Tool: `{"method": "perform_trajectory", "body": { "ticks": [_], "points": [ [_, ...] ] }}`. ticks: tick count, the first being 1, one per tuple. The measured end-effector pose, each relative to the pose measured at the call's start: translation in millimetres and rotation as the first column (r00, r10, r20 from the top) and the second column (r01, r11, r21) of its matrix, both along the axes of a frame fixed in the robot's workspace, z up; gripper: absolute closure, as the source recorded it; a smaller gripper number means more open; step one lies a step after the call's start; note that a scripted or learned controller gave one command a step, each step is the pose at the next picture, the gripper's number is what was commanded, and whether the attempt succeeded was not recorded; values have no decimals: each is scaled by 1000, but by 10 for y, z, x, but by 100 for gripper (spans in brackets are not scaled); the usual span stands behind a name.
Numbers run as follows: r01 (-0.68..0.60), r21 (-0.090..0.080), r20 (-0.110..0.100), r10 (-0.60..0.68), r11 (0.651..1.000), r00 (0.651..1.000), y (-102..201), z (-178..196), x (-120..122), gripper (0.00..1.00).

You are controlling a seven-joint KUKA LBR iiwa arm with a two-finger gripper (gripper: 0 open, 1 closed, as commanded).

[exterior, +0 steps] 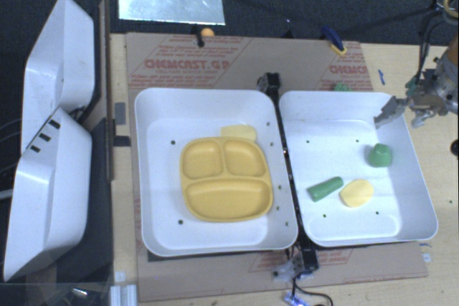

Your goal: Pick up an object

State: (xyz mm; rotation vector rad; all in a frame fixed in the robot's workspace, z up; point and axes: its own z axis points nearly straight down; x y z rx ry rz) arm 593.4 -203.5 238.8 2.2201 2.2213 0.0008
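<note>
Pick not started: nothing grasped.
Left bin point(161, 226): yellow three-compartment plastic tray point(226, 178). Right bin point(416, 222): green cylinder point(325, 188), yellow block point(356, 193), green cube point(380, 155). End effector point(405, 108), 2 o'clock, fingers apart, empty.

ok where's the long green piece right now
In the camera view, the long green piece lies in the right bin, toward its front left, just left of the yellow lump, with the rounder green object farther right.
</note>
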Motion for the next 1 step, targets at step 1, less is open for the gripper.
{"method": "perform_trajectory", "body": {
  "ticks": [1],
  "points": [
    [-2,-1,2,2,1000,1000,1,252,626,0]
  ]
}}
